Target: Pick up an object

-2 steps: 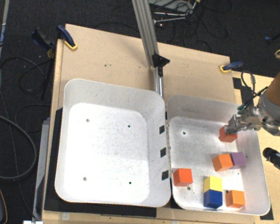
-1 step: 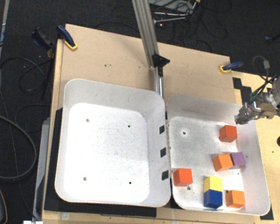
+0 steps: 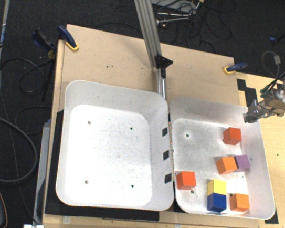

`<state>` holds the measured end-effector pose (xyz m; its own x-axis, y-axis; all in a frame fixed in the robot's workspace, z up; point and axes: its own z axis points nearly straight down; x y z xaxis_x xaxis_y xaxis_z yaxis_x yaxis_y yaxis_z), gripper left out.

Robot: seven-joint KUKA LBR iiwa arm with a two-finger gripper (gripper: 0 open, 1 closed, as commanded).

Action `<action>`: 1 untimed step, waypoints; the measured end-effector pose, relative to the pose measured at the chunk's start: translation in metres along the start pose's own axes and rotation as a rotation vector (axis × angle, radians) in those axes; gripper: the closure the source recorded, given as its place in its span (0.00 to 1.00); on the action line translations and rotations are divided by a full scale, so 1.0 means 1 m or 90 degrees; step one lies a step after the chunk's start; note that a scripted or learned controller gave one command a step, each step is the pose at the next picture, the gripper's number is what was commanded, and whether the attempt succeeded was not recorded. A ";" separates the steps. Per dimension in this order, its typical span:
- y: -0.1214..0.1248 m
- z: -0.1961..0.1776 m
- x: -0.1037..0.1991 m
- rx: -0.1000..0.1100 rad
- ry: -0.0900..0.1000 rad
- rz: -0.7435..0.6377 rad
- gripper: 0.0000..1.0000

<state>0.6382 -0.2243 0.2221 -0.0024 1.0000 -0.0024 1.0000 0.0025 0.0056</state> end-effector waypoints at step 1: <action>-0.002 -0.006 0.051 0.003 0.003 -0.003 1.00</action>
<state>0.6361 -0.1731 0.2276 -0.0072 1.0000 0.0016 1.0000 0.0072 0.0009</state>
